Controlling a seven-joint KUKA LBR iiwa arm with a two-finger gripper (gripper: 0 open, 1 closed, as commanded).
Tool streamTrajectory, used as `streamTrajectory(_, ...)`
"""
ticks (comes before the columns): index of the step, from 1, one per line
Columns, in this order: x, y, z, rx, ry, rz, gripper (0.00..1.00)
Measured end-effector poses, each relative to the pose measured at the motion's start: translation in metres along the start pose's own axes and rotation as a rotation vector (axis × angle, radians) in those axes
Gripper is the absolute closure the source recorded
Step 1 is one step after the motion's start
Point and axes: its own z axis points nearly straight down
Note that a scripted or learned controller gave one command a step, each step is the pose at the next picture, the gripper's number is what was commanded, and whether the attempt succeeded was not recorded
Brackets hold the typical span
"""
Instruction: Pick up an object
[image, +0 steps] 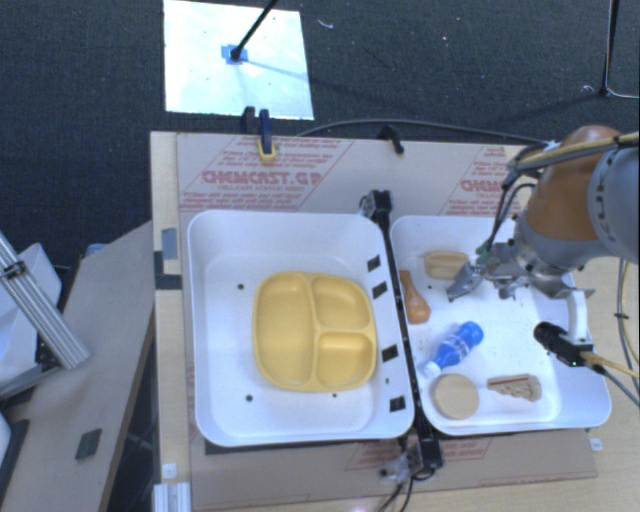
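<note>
In the right bin (590, 400) lie several small objects. A tan bread-like piece (444, 264) sits at the back left, and an orange-brown drumstick shape (412, 298) lies along the left wall. A blue bottle (457, 346) is tilted in the middle. A round tan disc (456, 396) and a brown wedge (515, 387) rest near the front. My gripper (478, 277) hangs low over the back of this bin, just right of the tan piece and above the bottle. Nothing is visibly held in it.
The left bin (215, 330) holds a yellow compartment tray (314, 330). A black divider (392, 320) with clips runs between the bins. The arm's grey body and orange band (570, 200) fill the right bin's back right corner. A black cable fitting (560, 344) hangs over its right side.
</note>
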Motion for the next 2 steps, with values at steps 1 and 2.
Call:
streamTrajectory(1,0.0,0.001,-0.013,-0.004,-0.001,-0.001,1.0)
streamTrajectory(2,0.001,-0.003,-0.076,-0.008,-0.002,-0.002,1.0)
